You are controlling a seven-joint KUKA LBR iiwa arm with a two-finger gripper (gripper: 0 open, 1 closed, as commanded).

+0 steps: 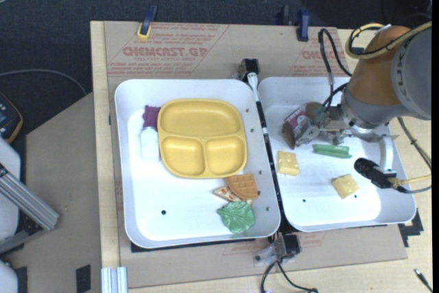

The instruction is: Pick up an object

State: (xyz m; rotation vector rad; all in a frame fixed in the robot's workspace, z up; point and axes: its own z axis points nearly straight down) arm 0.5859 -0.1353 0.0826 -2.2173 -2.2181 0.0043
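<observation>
Camera view: the left bin (171, 213) holds a yellow plate (202, 137), with a waffle piece (242, 186) and a green leaf (236, 215) at its 5 o'clock. The right bin (312, 206) holds two yellow blocks (288, 163), a green stick (332, 150) and, at 10 o'clock, a maroon packet (296, 123). The arm (384, 72) enters from 3 o'clock, with the gripper (317, 134) low beside the packet; its grip state cannot be told.

Arm (420, 68) grey, thick, rounded. Wide orange band (374, 75) above wrist, glossy. Thin black cables (328, 55) loop beside band. Gripper (321, 128) of silver-grey metal, small compared with arm.
</observation>
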